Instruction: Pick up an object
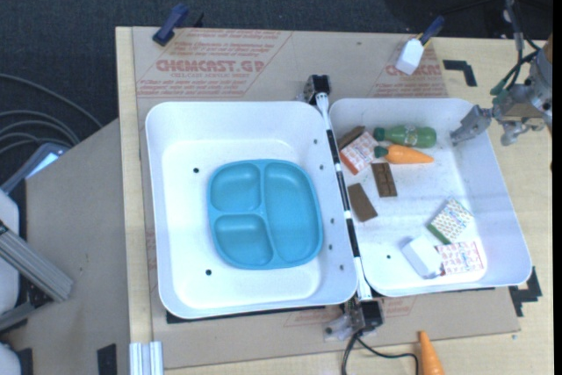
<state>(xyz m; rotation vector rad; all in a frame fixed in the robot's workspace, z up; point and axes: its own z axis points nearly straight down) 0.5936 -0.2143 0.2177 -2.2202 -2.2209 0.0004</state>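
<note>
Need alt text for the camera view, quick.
The claw hovers at the right bin's upper right edge, holding nothing. That bin holds a carrot, green bottle and small packets; the left bin holds a blue tray.

**Arm and Gripper Pose**

Enters at the right edge of the camera view, upper part of the frame. Mostly cropped by that edge: only the metallic grey end assembly visible, with dark cables running up beside it. Gripper (492, 123) positioned at the far right, extended leftward and slightly downward. One grey finger (465, 126) angled out to the left; a second grey part just to its right, pointing down. Nothing seen between the jaws. Separation of the jaws not resolvable at this size and angle.
</note>
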